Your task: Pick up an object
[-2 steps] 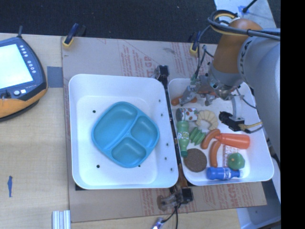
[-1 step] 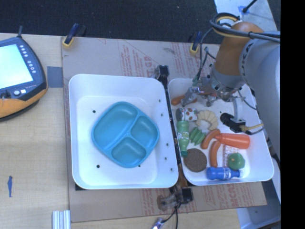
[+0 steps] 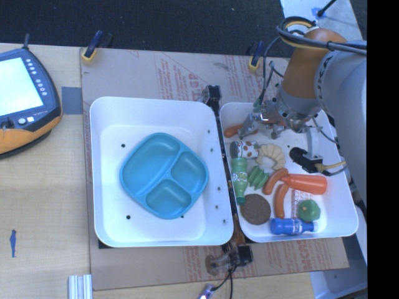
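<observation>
Camera view: the gripper point(image 3: 269, 122) hangs over the far end of the right bin point(image 3: 349, 220), at about 12 o'clock within that bin, with the arm point(image 3: 308, 61) reaching in from 2 o'clock. Whether it is open or closed cannot be told from here, and nothing shows in its grasp.

The candidate objects lie toward 6 o'clock from the gripper. Nearest is the cream ridged piece point(image 3: 271, 155), just below it; the green bottle point(image 3: 239, 178) lies at 7 o'clock, its long axis running 12 to 6. The orange carrot point(image 3: 305, 183) sits at 5 o'clock, long axis 9 to 3. The left bin point(image 3: 103, 167) holds 1 blue divided plate point(image 3: 164, 175), well apart at 8 o'clock.

My judgement: a short descent toward 6 o'clock reaches the cream piece first.
</observation>
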`<state>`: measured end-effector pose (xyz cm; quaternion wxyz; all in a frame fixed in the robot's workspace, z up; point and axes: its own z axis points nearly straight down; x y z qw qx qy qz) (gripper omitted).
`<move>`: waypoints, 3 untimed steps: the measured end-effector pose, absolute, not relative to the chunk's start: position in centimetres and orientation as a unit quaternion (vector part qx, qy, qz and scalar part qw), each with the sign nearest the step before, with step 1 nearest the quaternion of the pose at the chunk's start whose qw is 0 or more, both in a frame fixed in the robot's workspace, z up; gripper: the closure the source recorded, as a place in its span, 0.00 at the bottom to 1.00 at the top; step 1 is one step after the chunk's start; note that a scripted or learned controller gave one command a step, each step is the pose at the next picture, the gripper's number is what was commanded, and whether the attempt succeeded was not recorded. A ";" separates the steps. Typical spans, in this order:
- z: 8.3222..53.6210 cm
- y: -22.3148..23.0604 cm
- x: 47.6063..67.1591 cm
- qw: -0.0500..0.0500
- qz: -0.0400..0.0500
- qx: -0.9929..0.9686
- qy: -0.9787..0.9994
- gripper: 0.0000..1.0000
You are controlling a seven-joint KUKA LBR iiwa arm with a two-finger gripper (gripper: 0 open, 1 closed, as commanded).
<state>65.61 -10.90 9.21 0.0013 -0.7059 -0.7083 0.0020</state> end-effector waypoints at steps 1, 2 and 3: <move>9.2 -9.7 65.5 0.003 0.005 -0.706 -0.709 0.00; 9.2 -10.8 65.6 0.001 0.002 -0.706 -0.709 0.00; 9.2 -10.5 65.6 0.002 0.003 -0.705 -0.709 0.00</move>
